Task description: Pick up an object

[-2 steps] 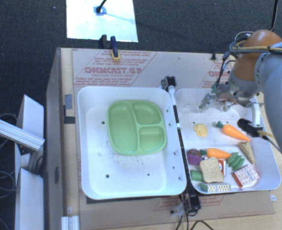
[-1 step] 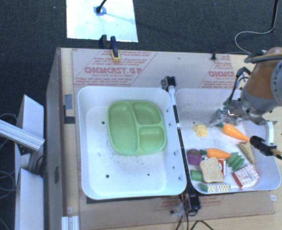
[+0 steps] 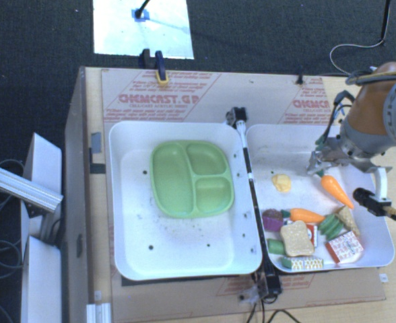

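My gripper point(image 3: 317, 165) hangs low over the back part of the right bin point(image 3: 380, 251), reaching in from the right. Just below and right of it lies an orange carrot point(image 3: 335, 190), slanted. A small yellow piece point(image 3: 281, 182) sits to the gripper's left on the bin floor. Nothing can be seen held in the gripper. At the bin's front lies a cluster: a second carrot point(image 3: 306, 215), a purple item point(image 3: 273, 219), a bread slice point(image 3: 295, 238), green pieces point(image 3: 331, 225) and a red-and-white packet point(image 3: 345, 247).
The left bin point(image 3: 137, 247) holds a green divided plate point(image 3: 191, 179). A black divider rail point(image 3: 247, 173) runs between the bins. A black fitting point(image 3: 372, 202) on a cable sits at the right bin's right rim.
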Available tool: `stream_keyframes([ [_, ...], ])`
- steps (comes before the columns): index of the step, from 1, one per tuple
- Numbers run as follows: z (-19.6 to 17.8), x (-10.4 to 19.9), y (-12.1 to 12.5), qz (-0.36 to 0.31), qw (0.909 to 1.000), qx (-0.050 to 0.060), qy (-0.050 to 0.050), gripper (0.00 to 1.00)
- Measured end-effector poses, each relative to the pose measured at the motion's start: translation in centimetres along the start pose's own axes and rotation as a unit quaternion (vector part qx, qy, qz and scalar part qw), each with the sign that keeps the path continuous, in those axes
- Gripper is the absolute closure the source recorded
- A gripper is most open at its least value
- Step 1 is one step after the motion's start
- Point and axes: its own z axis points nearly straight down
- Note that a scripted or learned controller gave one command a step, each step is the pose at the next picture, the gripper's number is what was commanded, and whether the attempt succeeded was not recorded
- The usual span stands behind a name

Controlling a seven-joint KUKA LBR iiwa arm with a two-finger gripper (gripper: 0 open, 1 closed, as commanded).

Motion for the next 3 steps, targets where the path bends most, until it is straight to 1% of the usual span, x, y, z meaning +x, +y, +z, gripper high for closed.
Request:
stream_keyframes([
  [1,-7.1,1.0,5.5,0.0,1.0,0.0,0.0,1.0],
  [2,-7.0,1.0,5.4,0.0,1.0,0.001,0.0,0.0],
  [3,1.3,-3.0,4.3,0.001,1.0,0.003,0.001,0.0],
])
